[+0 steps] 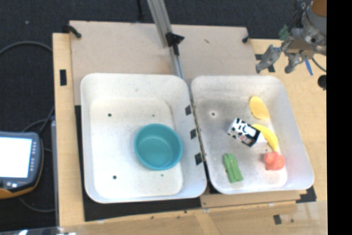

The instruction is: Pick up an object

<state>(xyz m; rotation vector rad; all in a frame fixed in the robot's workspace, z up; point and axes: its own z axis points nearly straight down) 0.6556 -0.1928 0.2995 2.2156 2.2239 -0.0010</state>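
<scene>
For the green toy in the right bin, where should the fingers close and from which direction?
Grip the green toy across its narrow middle, coming straight down. It lies flat and long, running toward the bin's front edge, with bare floor on both long sides. The gripper hangs beyond the bin's far rim.

Even overhead light, soft faint shadows; white bins [137, 85] bright, mild overall blur, dark floor.

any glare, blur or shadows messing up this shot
Camera view: lighting even and soft, no hard glare on the white bins; the teal bowl casts only a faint shadow; the whole frame is slightly soft, and the gripper at upper right looks blurred, its fingers hard to read.
</scene>
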